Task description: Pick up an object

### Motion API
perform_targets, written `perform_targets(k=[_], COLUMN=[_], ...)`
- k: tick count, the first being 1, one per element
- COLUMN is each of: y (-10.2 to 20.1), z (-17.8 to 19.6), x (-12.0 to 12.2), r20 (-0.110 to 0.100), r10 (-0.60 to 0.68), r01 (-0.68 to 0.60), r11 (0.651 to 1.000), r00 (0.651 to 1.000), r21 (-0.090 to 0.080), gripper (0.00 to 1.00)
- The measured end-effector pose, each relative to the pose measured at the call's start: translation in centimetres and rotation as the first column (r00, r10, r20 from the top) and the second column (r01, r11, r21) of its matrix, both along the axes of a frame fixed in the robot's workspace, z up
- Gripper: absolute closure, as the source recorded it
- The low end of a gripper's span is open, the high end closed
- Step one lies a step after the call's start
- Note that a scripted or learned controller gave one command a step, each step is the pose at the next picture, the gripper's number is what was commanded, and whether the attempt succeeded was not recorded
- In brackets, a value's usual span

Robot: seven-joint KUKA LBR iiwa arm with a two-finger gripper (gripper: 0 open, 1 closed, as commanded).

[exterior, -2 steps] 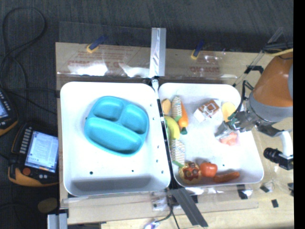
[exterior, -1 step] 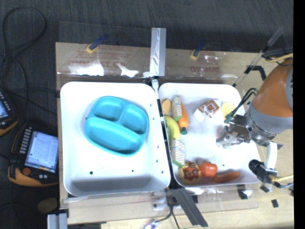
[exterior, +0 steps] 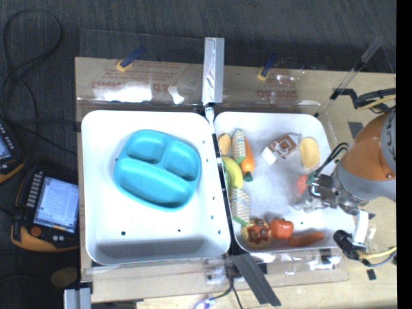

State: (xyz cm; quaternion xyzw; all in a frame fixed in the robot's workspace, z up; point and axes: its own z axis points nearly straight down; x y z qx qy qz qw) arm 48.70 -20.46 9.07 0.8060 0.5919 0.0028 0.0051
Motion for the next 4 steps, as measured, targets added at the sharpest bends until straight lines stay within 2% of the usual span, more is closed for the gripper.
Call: perform_targets(k=[1,2,3,4], y=[2.3,-0.4,1.7,-1.3], z=[0.1,0.0,10.9,0.0], x=[0.1,0.3,-0.3,0.0], r20=[0.004,0.002,-0.014,0.0], r10=[0.102,-0.228,-0.099,-0.051], r01=[-0.102,0.228,0.099,0.051], r11=[0.995,0.974,0.995,0.999], r00=[0.995,0.974,0.995,0.999], r21=[-0.01,0.009,0.002,0.001], gripper=[1.0,1.0,1.0,1.0])
